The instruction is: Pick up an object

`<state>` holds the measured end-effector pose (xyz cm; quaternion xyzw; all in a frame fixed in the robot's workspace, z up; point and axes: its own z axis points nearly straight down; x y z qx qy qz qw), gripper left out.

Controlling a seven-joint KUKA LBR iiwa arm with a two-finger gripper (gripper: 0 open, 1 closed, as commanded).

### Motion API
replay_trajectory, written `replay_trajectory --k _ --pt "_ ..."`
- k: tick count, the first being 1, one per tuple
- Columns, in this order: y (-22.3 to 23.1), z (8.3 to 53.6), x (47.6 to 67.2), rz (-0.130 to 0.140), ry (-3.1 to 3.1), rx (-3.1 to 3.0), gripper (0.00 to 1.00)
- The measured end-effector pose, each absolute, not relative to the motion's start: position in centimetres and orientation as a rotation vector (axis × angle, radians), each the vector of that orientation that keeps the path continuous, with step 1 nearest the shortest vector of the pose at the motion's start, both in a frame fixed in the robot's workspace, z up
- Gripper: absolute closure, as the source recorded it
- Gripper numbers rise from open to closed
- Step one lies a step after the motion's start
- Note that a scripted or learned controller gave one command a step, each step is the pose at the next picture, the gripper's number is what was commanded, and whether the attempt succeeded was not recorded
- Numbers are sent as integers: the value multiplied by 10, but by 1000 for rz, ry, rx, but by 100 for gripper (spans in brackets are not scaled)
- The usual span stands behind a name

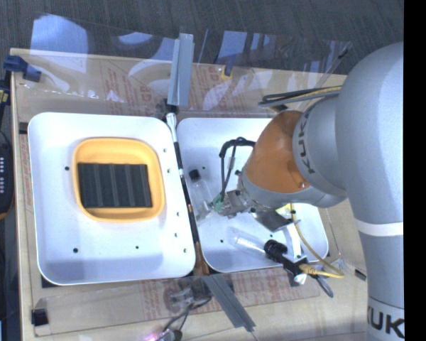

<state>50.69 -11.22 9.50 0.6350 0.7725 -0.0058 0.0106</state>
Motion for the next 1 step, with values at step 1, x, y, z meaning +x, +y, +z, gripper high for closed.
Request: replay_trajectory --k 1 --pt "-211 102 561 -1 2506 1896 0"
